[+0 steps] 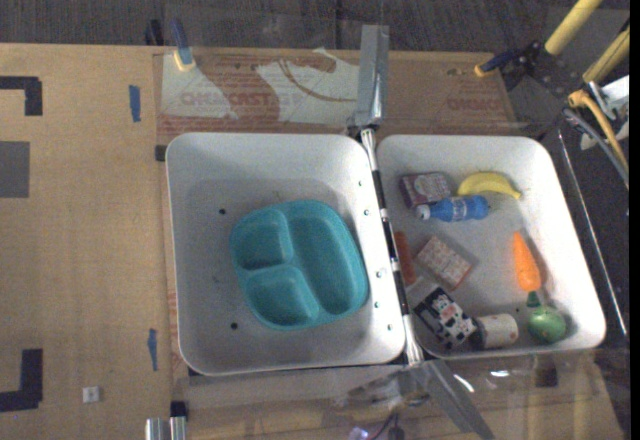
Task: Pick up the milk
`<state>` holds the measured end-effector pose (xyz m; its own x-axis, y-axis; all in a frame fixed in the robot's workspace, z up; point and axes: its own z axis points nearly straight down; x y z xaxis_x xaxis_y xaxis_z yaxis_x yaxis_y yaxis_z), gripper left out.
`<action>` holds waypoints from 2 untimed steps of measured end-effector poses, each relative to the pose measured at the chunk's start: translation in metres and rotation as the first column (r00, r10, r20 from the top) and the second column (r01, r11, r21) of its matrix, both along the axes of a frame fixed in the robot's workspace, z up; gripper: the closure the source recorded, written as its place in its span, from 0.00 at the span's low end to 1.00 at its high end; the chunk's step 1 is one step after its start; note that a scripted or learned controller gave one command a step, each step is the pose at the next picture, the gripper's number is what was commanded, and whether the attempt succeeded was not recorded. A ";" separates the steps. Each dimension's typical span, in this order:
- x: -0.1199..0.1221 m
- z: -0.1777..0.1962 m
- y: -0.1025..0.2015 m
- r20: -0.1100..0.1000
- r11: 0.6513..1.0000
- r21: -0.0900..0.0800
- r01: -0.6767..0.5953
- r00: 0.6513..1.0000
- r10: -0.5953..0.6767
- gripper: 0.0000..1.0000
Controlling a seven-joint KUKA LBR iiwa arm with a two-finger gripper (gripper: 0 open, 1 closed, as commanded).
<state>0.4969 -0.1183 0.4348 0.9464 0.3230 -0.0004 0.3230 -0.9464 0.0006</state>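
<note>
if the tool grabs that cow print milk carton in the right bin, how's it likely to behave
The milk carton looks boxy with flat faces, so it probably won't roll and should give parallel grip surfaces. It looks like a small toy carton, so probably light. It touches the white can and sits near the bin wall, so a grab may nudge the can, which could roll.

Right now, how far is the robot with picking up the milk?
Nothing looks done yet. The milk carton, with its black-and-white cow pattern, lies in the right bin near its front edge, beside a small can and a green apple. Nothing grips it. The whole pick is left: reach in, grasp it and lift.
</note>
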 end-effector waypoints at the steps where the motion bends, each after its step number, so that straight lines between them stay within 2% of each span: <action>1: -0.018 -0.260 0.023 -0.004 1.000 0.003 -0.012 1.000 0.013 0.00; 2: -0.017 -0.202 -0.013 -0.001 1.000 0.001 0.026 1.000 -0.026 0.00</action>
